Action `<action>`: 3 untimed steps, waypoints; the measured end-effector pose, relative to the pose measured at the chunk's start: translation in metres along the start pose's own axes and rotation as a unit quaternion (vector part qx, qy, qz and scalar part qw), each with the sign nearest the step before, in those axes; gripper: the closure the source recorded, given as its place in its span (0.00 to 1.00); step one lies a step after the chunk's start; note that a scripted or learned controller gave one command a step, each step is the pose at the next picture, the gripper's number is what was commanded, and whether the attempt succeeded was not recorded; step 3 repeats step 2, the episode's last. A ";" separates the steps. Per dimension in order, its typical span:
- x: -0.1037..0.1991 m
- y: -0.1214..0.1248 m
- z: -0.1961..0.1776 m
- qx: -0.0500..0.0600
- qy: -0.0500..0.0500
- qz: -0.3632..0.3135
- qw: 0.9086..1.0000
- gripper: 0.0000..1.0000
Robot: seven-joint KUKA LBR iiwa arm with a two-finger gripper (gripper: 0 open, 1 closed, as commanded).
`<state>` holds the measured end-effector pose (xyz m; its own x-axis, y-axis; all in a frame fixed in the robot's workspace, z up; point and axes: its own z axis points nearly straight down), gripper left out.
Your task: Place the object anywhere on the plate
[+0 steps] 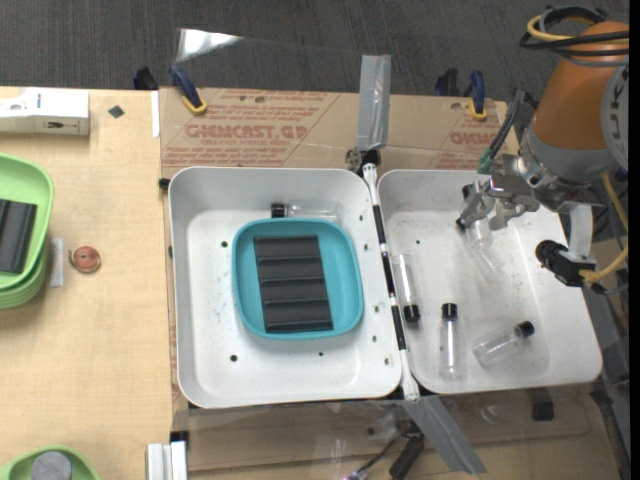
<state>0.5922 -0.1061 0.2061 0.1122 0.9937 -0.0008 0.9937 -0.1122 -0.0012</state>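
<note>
Vials are seen lying in the right bin (560, 363), well apart from the teal plate (345, 268) in the left bin (200, 298). The gripper (480, 218) is held over the right bin's far side, seemingly above a clear vial (488, 243); whether it is spread cannot be told. The picking step is judged in hand. A secure hold is needed next, then carriage toward the plate.
</note>
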 end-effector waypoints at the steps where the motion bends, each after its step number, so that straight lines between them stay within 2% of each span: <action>1: 0.088 -0.013 0.016 0.002 0.000 -0.052 0.999 1.00; 2: 0.088 -0.013 0.015 0.001 0.000 -0.051 0.999 0.00; 3: 0.088 -0.013 0.015 0.001 0.000 -0.051 0.999 0.00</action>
